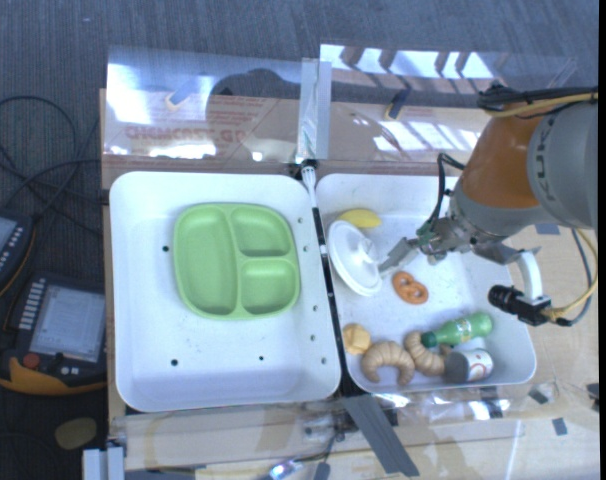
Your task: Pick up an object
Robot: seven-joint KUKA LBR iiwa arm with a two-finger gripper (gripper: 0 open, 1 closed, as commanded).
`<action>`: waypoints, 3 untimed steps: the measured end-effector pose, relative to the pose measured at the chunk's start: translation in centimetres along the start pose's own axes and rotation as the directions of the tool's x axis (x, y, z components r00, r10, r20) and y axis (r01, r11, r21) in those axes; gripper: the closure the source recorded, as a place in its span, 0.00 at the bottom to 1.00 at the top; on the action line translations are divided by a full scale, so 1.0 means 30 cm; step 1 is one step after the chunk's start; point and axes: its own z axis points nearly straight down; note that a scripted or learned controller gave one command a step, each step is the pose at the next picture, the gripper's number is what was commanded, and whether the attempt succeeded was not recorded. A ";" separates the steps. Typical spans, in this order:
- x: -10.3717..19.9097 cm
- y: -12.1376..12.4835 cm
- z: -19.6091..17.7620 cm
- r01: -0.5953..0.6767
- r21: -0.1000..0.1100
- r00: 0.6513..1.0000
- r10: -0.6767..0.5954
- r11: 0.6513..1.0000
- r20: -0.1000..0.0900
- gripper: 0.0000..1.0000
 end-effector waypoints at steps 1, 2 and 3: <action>0.095 -0.097 0.085 -0.190 -0.027 0.982 0.190 0.981 0.011 0.00; 0.102 -0.092 0.057 -0.188 -0.026 0.982 0.188 0.982 0.005 1.00; 0.277 -0.083 -0.276 -0.143 0.002 0.990 0.143 0.990 0.003 1.00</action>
